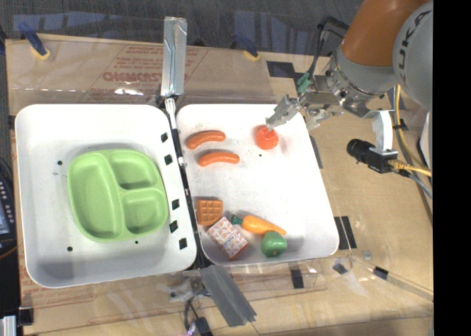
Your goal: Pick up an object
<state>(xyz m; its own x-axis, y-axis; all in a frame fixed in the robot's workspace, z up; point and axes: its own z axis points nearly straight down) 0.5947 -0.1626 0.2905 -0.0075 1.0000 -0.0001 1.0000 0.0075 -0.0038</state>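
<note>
While the claw (283, 115) hangs just above the red tomato (266, 137) in the right bin (309, 180), its grip unclear, it should centre over it first

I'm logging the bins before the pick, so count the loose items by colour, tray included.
Orange or red: 5, two sausages, tomato, waffle, carrot
Green: 2, divided tray, pepper
Multicoloured: 1, patterned box
Total: 8
</note>
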